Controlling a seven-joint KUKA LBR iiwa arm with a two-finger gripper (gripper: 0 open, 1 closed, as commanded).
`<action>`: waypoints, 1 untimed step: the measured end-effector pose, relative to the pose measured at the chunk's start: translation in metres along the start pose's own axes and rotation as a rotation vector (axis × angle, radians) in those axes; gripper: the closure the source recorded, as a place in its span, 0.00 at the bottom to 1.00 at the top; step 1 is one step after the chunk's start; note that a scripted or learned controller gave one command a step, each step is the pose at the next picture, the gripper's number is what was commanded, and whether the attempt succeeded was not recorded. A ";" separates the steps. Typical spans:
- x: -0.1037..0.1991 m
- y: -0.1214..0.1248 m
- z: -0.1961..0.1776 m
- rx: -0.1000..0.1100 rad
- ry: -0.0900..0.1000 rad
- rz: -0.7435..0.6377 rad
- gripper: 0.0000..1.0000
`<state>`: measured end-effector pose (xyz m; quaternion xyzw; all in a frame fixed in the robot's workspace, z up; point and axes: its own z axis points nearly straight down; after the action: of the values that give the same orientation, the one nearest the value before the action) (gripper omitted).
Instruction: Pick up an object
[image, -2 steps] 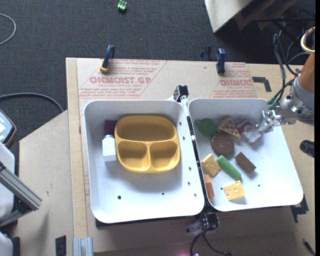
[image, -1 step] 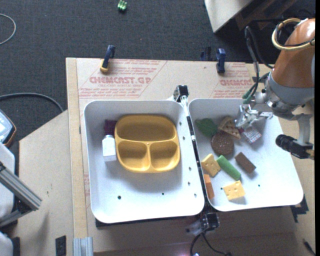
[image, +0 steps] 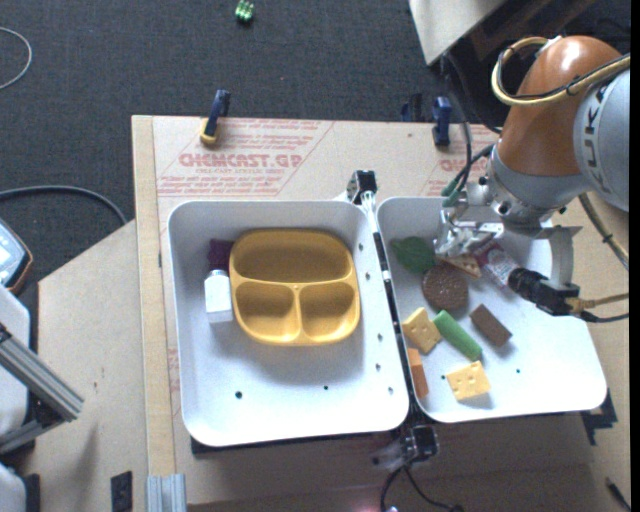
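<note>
My gripper (image: 462, 243) hangs low over the back of the right bin (image: 560, 380), its tips just above a tan cracker-like piece (image: 466, 266) and a round brown cookie (image: 445, 289). A dark green leaf-shaped piece (image: 412, 253) lies to its left. Further forward in the same bin lie two yellow cheese wedges (image: 421, 329) (image: 468, 381), a light green stick (image: 458, 335), a brown bar (image: 490, 325) and an orange stick (image: 417, 372). Nothing shows between the fingers.
The left bin (image: 200, 400) holds a yellow three-part divided plate (image: 295, 285), a small white bottle (image: 218, 296) and a dark purple item (image: 220, 251) beside the plate. A black cable plug (image: 535, 286) hangs by the wrist over the right bin. Clamps stand along the board's back edge.
</note>
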<state>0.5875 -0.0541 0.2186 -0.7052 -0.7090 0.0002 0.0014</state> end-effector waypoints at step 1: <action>0.049 0.015 0.007 -0.005 -0.001 0.001 1.00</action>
<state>0.6023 -0.0053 0.2115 -0.7054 -0.7088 -0.0009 -0.0008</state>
